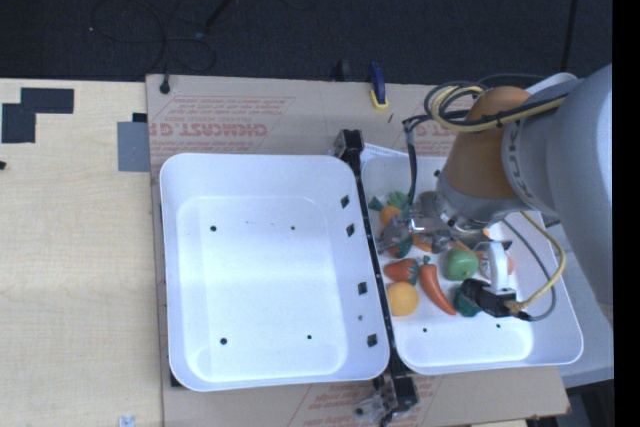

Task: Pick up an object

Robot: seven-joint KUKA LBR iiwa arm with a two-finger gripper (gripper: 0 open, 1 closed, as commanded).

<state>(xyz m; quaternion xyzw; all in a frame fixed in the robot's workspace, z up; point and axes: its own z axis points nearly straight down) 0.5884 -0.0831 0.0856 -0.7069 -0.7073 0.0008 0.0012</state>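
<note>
Mirrored red print on the cardboard (215, 120) is unreadable; the pincer (412, 227) state cannot be told.

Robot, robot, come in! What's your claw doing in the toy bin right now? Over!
Gripper low in the right bin, over the toy pile. Nothing seen between its fingers. Orange ball, carrot, green ball crowded close beside it.

Arm (560, 165): cut off at the right side of the view, its orange wrist section and cables covering the upper part of the right bin (500, 350) and whatever lies beneath. Gripper (425, 220): largely hidden under the wrist, finger state indiscernible. Pile of small toys (425, 270) in the right bin: overlapping and too small to identify individually beyond orange, green and red shapes, several partly tucked under the wrist.
</note>
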